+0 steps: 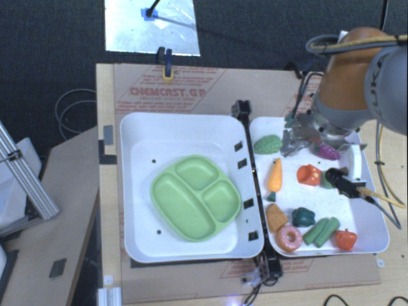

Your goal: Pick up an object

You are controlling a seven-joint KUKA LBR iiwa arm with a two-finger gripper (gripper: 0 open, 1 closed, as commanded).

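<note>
My gripper (pixel 294 140) hangs low over the back of the right bin (pixel 376 234), under the grey wrist with the orange band. A green leafy toy (pixel 268 144) lies just to its left, and a purple piece (pixel 329 152) just to its right. In front of it lie an orange carrot (pixel 275 174) and a red pepper (pixel 308 174). Nearer the front are a brown bread piece (pixel 276 217), a dark green vegetable (pixel 304 217), a pink donut (pixel 290 238), green pods (pixel 320 230) and a small red tomato (pixel 345 239).
The left bin (pixel 140 132) holds a green divided plate (pixel 194 196). A black divider with clips (pixel 250 171) runs between the bins. A black-and-white part of the tool with cables (pixel 349 182) sticks out over the right bin's right side.
</note>
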